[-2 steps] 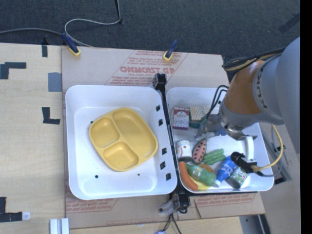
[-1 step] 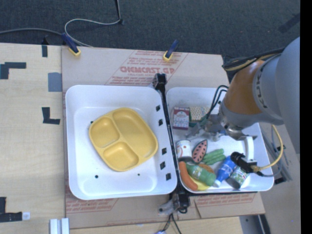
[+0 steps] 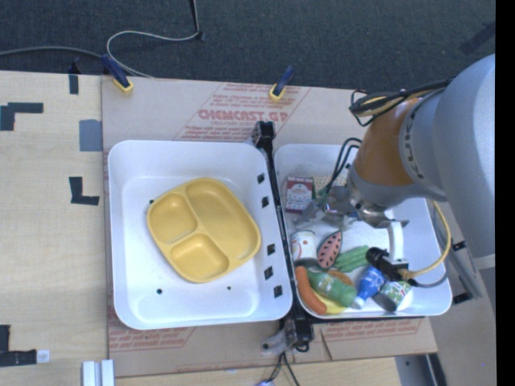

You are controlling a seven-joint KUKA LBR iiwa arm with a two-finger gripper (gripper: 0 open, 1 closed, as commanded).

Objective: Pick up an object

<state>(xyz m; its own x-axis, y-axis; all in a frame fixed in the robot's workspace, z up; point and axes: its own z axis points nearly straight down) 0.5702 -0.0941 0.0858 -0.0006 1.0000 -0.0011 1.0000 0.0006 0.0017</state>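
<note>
The right bin [image 3: 434,300] holds a pile of small objects. A red and white box [image 3: 298,193] lies at its upper left. Lower down are a watermelon slice [image 3: 329,249], a green pepper-like piece [image 3: 352,258], an orange carrot [image 3: 309,289], a green bottle [image 3: 335,287], a blue bottle [image 3: 369,283] and a small can [image 3: 393,295]. My gripper [image 3: 336,207] hangs low over the bin's middle, just above the watermelon slice and right of the box. The wrist hides its fingers.
The left bin [image 3: 129,296] holds a yellow divided plate [image 3: 203,228]. A black divider [image 3: 272,207] with clips runs between the bins. Cardboard lies under both bins, with yellow clamps [image 3: 282,85] at its far edge. The arm's grey body covers the right side.
</note>
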